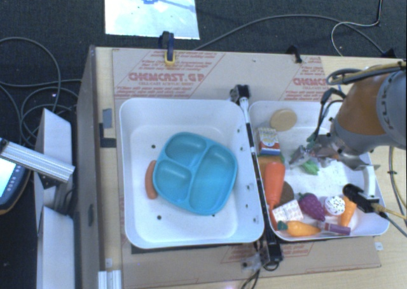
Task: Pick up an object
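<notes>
My gripper [307, 154] hangs low over the middle of the right bin [318, 108], with the arm coming in from the right. A small green toy [311, 167] lies just under its tip; I cannot tell whether they touch. To the left lie a large orange carrot [275, 179] and a small red-and-white carton [268, 140]. At the back of the bin sits a tan round biscuit [283, 119]. Purple grapes [311, 205], a white cupcake [335, 205] and a small carrot [348, 212] crowd the front.
The left bin [137, 154] holds a blue divided plate [194, 172] with a reddish sausage [151, 179] beside its left edge. A white block [287, 211], an orange-yellow toy [300, 229] and a purple stick [336, 228] lie along the right bin's front wall.
</notes>
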`<state>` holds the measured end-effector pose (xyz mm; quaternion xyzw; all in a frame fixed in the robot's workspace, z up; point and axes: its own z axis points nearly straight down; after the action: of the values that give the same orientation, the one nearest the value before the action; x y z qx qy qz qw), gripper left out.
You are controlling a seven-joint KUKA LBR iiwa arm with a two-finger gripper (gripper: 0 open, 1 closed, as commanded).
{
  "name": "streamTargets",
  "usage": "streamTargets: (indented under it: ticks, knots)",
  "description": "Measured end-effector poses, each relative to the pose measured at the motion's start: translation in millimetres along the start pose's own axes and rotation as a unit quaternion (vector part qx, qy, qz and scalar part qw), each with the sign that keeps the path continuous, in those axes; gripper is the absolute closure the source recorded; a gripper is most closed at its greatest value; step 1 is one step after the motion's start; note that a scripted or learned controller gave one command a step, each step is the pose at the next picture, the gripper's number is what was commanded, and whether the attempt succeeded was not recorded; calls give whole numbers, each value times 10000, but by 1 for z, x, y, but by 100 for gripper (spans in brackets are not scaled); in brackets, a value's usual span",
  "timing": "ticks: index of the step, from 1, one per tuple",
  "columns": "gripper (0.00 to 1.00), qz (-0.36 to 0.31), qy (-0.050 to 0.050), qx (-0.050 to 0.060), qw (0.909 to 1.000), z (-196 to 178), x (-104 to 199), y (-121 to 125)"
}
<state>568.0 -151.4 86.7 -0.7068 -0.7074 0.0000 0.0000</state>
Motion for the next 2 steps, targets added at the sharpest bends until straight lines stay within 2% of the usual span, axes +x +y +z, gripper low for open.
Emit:
streamTargets:
  ticks: [1, 2]
  knots:
    - [100, -1, -2, -16, 10000, -11, 0, 1]
    - [100, 4, -9, -22, 10000, -109, -3, -46]
